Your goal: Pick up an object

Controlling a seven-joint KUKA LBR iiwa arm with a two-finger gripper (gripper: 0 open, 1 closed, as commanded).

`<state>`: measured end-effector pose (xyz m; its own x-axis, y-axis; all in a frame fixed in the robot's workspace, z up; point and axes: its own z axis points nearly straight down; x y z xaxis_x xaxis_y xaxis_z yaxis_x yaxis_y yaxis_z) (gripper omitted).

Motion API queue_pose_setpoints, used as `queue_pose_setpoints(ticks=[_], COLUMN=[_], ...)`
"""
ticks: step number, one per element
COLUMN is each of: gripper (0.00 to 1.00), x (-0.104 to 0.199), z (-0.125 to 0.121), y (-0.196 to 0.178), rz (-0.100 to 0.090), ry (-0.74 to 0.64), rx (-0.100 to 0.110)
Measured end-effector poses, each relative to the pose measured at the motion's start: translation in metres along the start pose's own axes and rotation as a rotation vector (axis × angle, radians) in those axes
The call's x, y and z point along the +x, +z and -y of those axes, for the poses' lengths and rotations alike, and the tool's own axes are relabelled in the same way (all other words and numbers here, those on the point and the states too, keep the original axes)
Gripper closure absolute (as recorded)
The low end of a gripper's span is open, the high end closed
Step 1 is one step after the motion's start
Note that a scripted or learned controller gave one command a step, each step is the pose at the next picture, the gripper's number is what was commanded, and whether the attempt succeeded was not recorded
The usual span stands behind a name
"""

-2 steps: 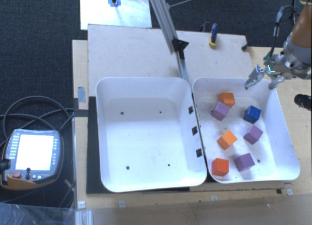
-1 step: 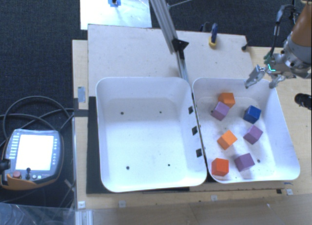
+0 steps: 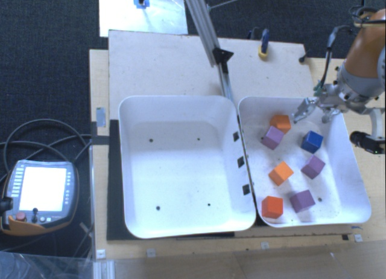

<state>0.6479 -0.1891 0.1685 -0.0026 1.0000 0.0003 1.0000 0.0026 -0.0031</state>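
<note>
Two white bins sit side by side on the table (image 3: 163, 66). The left bin (image 3: 136, 151) has only dark specks on its floor. The right bin (image 3: 356, 193) holds seven cubes: three orange, three purple, one blue. One orange cube (image 3: 280, 122) lies near the back, touching a purple cube (image 3: 272, 137) just in front of it. The blue cube (image 3: 312, 141) sits to their right. In the middle are a second orange cube (image 3: 280, 173) and a second purple cube (image 3: 313, 166), apart from each other. At the front are the third orange cube (image 3: 272, 207), close to the wall, and the third purple cube (image 3: 302, 200) beside it.

The arm's jaws (image 3: 303, 112) hang over the back of the right bin, just right of the rear orange cube. Whether they stand open or closed I cannot tell; no cube is seen between them.

A teach pendant (image 3: 39, 196) lies left of the table.
</note>
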Motion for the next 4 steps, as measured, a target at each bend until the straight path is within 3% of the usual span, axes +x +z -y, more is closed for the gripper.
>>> queue_pose_setpoints(ticks=[1, 2, 3, 4], gripper=[0.00, 0.00, 1.00, 1.00], x=[0.006, 0.004, 0.004, 0.010], z=[0.005, 0.002, 0.001, 0.007], y=[0.044, 0.058, 0.047, -0.005], rz=[0.000, 0.002, 0.001, 0.002], ry=[-0.001, -0.002, -0.004, -0.002], rx=[-0.002, -0.007, -0.009, -0.010])
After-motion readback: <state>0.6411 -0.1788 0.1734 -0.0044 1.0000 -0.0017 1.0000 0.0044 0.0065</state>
